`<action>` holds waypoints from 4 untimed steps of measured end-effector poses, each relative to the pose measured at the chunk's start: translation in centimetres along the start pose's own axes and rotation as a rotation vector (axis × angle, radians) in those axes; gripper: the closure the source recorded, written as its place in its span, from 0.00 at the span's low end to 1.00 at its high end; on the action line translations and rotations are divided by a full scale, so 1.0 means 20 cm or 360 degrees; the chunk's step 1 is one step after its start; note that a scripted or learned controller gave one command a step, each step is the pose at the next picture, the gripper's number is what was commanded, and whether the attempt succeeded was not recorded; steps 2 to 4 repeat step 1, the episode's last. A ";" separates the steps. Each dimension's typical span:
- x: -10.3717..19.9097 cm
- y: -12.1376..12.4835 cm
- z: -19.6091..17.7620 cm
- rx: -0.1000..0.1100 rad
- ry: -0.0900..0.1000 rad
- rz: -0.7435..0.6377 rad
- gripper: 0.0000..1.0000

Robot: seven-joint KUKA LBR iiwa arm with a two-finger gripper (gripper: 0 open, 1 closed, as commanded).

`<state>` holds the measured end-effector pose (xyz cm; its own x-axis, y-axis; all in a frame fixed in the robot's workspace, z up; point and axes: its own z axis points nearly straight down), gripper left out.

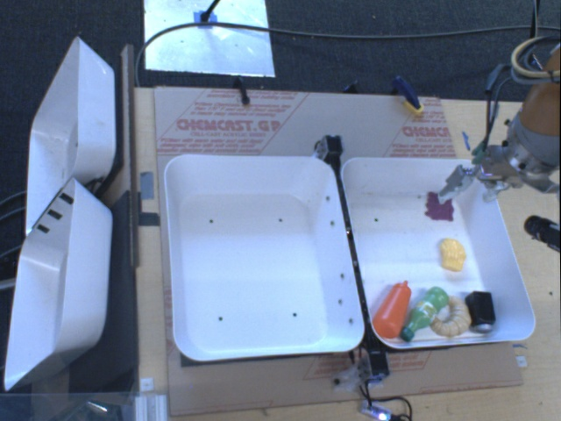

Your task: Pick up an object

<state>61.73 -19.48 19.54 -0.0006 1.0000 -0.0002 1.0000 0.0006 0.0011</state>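
Gripper [459, 185] just above purple toy [437, 206]

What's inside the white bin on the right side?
In the right bin: a purple piece by the gripper, a yellow toy, an orange bottle, a green bottle, a tan ring, partly covered by the green bottle, and a black block.

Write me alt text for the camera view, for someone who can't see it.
From the right, the robot's hand hovers beside a purple object in the right bin. That bin also holds a yellow object, an orange bottle, a green bottle, a beige ring and a black object. The left bin sits alongside.
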 end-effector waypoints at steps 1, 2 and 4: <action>-0.06 0.14 0.58 0.0012 0.0002 0.0000 0.00; -0.06 0.14 0.58 0.0012 0.0002 0.0000 0.00; -0.06 0.14 0.58 0.0012 0.0002 0.0000 0.00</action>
